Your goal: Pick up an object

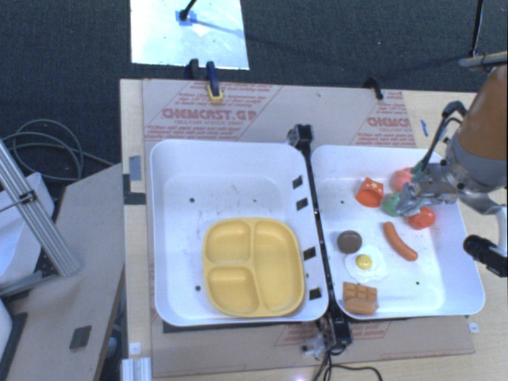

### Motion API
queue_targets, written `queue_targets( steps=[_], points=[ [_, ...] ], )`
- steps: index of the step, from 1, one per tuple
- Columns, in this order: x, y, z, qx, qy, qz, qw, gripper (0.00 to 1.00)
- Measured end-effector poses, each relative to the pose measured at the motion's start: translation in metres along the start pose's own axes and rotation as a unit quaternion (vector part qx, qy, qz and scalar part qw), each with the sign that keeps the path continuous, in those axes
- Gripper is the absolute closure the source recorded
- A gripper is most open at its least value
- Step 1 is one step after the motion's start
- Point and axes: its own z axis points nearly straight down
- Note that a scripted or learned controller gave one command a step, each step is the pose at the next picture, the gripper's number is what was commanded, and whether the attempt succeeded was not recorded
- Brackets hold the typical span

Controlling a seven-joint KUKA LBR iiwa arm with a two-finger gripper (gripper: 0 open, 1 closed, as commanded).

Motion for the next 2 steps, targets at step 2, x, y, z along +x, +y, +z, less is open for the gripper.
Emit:
queue_targets(
  steps=[2],
  points=[
    [0.008, 0.022, -0.093, -0.004, 0.000, -0.002, 1.0000, 1.00]
  ],
)
